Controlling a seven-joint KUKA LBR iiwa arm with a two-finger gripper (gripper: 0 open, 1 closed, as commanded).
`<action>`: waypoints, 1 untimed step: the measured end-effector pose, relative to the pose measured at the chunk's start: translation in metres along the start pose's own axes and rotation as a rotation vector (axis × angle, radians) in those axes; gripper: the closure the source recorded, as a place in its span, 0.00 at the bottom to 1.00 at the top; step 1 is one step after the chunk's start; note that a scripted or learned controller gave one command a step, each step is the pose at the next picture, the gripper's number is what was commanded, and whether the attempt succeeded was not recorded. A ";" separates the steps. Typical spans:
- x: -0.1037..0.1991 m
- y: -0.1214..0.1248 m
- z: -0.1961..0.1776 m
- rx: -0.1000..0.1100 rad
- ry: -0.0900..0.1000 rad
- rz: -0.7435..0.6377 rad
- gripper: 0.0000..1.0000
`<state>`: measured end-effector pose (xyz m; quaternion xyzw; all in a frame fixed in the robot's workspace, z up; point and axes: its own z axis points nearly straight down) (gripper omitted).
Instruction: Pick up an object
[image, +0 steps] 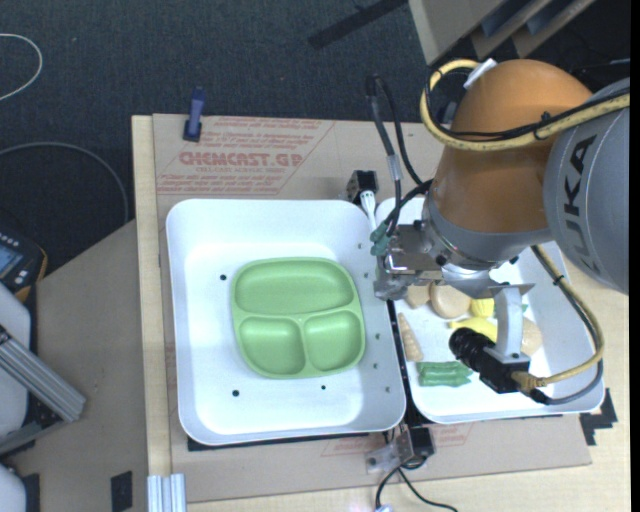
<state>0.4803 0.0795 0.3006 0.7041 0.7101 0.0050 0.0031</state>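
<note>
A green three-compartment plate lies flat mid left bin; right of it, small green, tan pieces.

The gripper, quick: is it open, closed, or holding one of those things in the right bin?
Gripper: cannot be told; it hangs low over the right bin, hidden beneath the arm's wrist.

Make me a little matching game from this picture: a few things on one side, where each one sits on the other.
Things:
1. green divided plate
2. small green piece
3. blue clip
4. orange band

Places:
A. on the brown board behind the bins
B. in the left bin
C. on the arm, above the right bin
D. near the right bin's front edge

Pairs: 1-B, 2-D, 3-A, 4-C
</note>
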 end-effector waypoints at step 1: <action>-0.006 0.002 -0.122 -0.005 0.000 0.006 1.00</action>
